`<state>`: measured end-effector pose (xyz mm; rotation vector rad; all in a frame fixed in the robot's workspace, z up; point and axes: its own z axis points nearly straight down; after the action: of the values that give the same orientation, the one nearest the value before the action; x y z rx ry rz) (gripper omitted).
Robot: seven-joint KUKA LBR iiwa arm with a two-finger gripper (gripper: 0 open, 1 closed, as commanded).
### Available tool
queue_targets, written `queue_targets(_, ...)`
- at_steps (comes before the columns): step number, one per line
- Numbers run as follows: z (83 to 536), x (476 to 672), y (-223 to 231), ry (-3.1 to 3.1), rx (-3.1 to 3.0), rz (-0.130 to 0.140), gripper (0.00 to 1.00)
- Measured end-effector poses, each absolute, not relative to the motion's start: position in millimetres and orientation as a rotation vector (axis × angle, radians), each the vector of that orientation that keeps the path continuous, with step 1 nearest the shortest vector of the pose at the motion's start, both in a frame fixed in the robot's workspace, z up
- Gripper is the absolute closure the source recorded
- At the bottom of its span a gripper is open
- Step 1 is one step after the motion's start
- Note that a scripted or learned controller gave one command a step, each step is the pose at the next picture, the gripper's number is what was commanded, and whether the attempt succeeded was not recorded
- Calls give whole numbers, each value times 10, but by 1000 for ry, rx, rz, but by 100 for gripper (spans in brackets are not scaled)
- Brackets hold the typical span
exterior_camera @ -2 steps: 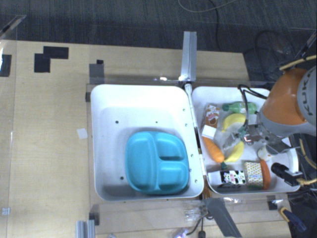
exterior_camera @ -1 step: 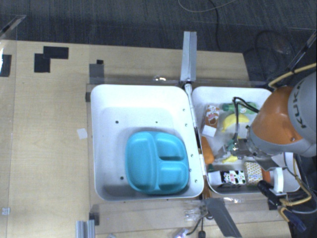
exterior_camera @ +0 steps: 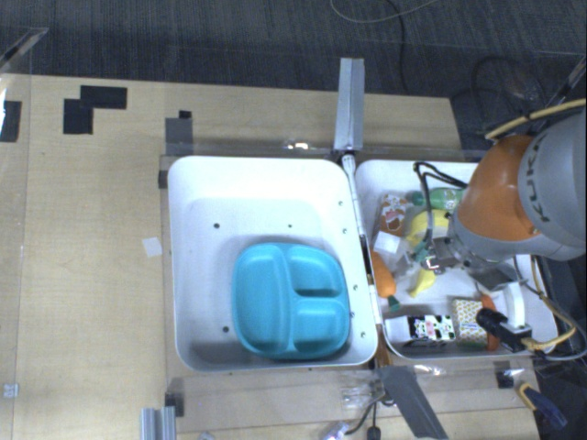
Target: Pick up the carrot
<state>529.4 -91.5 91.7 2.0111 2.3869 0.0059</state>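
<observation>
My gripper [exterior_camera: 431, 257] hangs low over the right bin [exterior_camera: 548, 314], its grip state impossible to tell, while the carrot [exterior_camera: 383, 276] lies unlifted against that bin's left wall, so the pick remains ahead

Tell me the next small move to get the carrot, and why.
Probably slide the gripper toward the left wall of the right bin. The carrot lies against that wall, a little to the gripper's left, with a banana between them.
</observation>
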Motion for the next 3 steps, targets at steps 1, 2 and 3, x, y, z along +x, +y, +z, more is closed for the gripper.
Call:
queue_targets(1,907,4947,-928,2266,2152,19,0)
queue_targets(2,899,5295,-899,2394,2018,11,0)
queue_targets(3,1853,4884,-244,2455,1952,5,0)
